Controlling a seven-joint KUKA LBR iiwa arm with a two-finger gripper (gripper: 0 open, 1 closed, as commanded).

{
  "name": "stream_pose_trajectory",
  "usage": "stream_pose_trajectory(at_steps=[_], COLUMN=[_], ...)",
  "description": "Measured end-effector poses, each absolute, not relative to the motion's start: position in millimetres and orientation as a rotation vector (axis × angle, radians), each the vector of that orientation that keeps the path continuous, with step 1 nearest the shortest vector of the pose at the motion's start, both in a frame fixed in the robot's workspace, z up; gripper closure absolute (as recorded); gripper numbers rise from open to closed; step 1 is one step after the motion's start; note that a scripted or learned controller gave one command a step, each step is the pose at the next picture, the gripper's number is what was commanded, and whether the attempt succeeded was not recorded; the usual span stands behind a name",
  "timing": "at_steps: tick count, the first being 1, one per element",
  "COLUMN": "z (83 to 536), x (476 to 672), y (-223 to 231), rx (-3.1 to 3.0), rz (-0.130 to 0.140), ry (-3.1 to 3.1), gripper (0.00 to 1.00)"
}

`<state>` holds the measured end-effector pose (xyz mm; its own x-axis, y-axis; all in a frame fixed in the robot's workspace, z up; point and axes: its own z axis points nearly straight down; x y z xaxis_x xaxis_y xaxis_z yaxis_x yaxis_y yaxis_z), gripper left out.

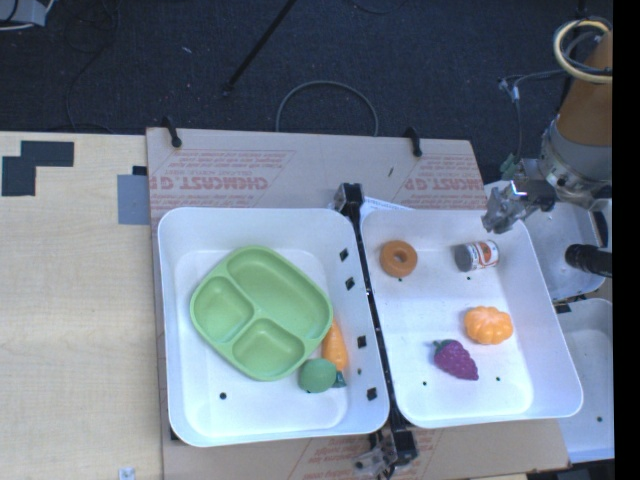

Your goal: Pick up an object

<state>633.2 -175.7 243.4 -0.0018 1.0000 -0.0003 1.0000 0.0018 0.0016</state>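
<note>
The left white bin (185, 258) is largely taken up by a green divided plastic tray (262, 311), with an orange carrot (335, 348) and a green ball (318, 375) crowded at its lower right; in the right white bin (560, 368), open floor is left at centre between a brown doughnut (399, 259), a small can (476, 256), an orange pumpkin (487, 325) and purple grapes (455, 359); its upper right corner is overhung by the gripper (503, 211).

The arm (578, 138) is showing a grey body, an orange band, a pale looped cable, and a metallic gripper (503, 211).
</note>
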Motion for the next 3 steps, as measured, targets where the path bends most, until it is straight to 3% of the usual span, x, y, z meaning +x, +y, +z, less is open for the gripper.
stream_pose_trajectory(at_steps=[2,3], z=[221,219], x=[597.9,590.6], y=[-74,-23], rx=[2.221,2.221], rz=[-0.003,-0.003], ry=[2.230,2.229], gripper=[1.00,1.00])
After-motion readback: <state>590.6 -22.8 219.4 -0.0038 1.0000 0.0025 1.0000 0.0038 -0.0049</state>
